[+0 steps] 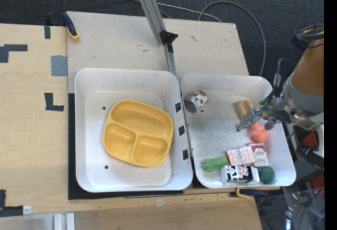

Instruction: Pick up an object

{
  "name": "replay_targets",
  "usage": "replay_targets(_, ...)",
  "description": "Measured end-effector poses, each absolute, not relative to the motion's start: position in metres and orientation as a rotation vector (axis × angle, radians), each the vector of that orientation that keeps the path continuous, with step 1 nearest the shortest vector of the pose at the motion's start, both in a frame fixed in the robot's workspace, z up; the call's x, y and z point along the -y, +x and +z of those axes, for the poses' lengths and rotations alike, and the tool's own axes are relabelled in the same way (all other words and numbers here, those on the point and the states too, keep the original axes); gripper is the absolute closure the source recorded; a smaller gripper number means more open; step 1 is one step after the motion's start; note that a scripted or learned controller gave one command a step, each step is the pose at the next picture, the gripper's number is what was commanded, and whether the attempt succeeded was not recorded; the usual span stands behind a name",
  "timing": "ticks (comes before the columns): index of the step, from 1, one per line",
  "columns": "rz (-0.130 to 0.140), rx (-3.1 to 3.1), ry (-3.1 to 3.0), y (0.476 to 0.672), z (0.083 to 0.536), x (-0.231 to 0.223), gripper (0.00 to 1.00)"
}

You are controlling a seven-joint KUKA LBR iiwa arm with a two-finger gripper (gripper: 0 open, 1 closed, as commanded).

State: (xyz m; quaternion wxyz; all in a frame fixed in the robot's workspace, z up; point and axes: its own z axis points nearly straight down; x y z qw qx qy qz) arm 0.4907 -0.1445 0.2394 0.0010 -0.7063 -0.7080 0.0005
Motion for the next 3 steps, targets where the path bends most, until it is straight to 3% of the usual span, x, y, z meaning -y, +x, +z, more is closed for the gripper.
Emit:
replay_targets(1, 0.001, 2.223, -2.218, 0.491, 0.239, 0.145, 0.0)
replay_targets(3, 0.008, 2.217, -2.215, 0.487, 0.116, 0.134, 0.0)
